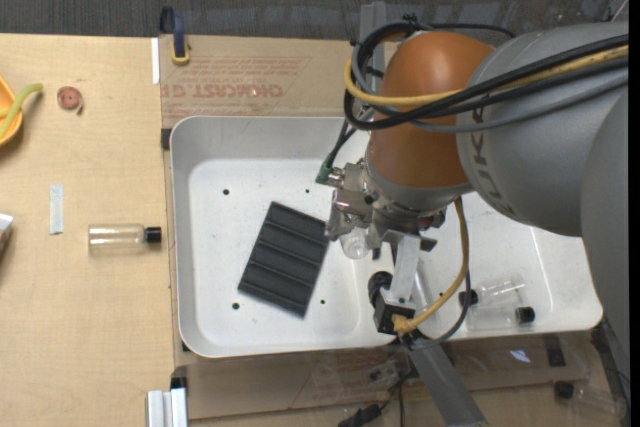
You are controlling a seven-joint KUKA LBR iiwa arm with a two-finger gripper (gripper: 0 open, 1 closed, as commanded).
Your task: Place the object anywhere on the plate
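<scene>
Object: likely the small clear bottle, partly hidden under the wrist, lying on the bin floor just right of the plate
Hand: low over the white bin; grip state cannot tell, wrist blocks it
Plate: dark ribbed plate, flat, tilted, bare
Nearby: second clear bottle in the right bin; another bottle on the table
Risk: a blind grasp could miss or knock the bottle rolling; cables could snag

One fixed camera looks down at a slant from above the tabletop, fairly near; the arm's orange band sits just above the tool, blocking it.
</scene>
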